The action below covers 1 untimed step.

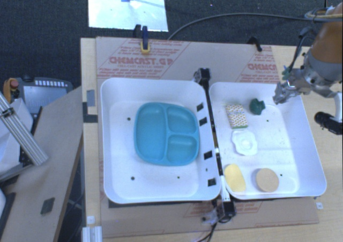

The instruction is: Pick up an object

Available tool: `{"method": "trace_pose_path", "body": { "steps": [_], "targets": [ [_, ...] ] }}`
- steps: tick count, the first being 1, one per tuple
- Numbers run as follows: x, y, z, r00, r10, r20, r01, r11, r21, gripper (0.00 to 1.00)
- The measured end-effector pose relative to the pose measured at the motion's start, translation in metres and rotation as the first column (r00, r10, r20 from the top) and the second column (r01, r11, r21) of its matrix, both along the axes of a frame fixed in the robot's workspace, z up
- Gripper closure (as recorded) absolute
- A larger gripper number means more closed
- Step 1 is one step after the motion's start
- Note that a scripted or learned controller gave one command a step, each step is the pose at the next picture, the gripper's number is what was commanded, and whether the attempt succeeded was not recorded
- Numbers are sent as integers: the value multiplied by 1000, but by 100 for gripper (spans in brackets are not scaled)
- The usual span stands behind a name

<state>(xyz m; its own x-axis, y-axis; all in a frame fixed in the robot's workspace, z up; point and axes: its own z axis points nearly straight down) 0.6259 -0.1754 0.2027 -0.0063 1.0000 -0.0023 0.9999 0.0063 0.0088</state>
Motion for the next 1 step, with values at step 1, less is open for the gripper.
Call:
{"method": "trace_pose_path", "body": {
  "steps": [1],
  "targets": [
    [2,0,55,1000,0,0,0,1000,0,100]
  ]
}}
